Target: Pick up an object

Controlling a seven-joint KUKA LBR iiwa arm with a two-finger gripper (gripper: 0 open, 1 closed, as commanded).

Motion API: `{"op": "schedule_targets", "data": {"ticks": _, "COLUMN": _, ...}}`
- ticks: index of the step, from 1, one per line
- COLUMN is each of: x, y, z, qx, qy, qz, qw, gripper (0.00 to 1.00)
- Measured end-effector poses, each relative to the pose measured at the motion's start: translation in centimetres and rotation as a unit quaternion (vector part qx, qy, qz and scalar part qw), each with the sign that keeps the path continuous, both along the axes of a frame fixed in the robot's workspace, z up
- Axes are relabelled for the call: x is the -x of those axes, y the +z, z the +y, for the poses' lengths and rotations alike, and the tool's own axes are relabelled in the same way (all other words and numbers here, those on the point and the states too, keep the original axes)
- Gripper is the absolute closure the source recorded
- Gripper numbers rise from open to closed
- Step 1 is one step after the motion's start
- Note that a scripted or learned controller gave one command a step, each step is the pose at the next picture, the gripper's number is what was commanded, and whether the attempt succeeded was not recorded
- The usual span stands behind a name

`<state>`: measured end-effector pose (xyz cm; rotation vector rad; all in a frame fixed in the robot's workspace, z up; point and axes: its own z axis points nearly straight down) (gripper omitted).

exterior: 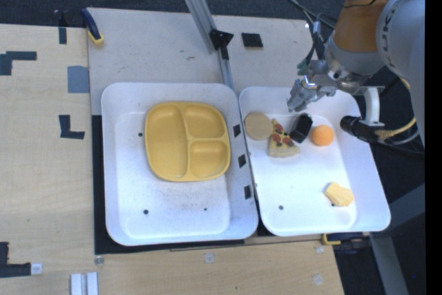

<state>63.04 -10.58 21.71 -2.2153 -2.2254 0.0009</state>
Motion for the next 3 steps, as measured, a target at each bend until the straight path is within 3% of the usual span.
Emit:
{"op": "schedule_targets", "data": {"ticks": 2, "x": 0.9, "y": 1.9, "z": 11.2, "qx": -0.0007, "qy": 0.001, "qz": 0.000, "qw": 1.0000, "gripper": 1.00}}
{"op": "schedule_targets", "data": {"ticks": 3, "x": 1.5, "y": 0.5, "z": 16.8, "qx": -0.0002, "qy": 0.001, "qz": 0.001, "qw": 1.0000, "gripper": 1.00}}
